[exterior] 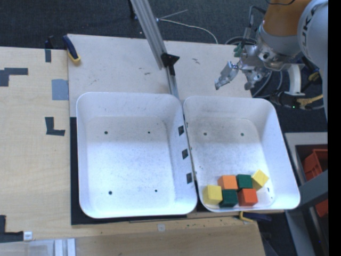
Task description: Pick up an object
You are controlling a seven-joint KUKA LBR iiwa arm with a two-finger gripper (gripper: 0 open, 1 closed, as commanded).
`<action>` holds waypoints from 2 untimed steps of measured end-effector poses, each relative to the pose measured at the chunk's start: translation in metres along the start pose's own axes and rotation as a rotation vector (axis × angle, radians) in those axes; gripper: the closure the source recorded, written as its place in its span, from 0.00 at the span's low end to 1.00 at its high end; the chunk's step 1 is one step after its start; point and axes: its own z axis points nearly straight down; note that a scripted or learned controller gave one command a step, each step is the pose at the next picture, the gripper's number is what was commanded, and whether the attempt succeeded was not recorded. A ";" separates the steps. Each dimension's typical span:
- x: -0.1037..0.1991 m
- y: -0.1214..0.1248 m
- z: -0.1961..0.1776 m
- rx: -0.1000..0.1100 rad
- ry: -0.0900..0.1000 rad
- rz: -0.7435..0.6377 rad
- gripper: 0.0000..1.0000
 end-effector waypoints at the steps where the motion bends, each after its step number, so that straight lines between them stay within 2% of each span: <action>1: 0.003 -0.091 0.100 0.012 0.003 0.003 0.00; 2: 0.036 -0.050 0.092 -0.003 0.002 -0.004 0.00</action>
